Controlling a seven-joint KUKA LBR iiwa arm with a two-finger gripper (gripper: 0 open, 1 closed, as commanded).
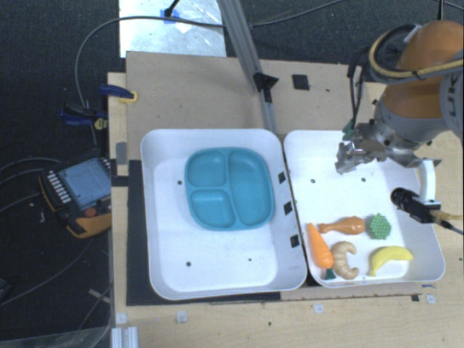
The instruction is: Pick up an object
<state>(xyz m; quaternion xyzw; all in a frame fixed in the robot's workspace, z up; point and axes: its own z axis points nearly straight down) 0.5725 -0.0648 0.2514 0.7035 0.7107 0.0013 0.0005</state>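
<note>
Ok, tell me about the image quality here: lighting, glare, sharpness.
Camera view: lighting is soft and even, with only faint shadows inside the two white bins; a bright washed-out patch glares on the floor at top; the picture is slightly soft overall, and the gripper is too blurred to read its fingers.

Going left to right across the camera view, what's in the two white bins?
Blue divided plate in the left bin → carrot → chicken drumstick → broccoli → banana, all in the right bin.
</note>
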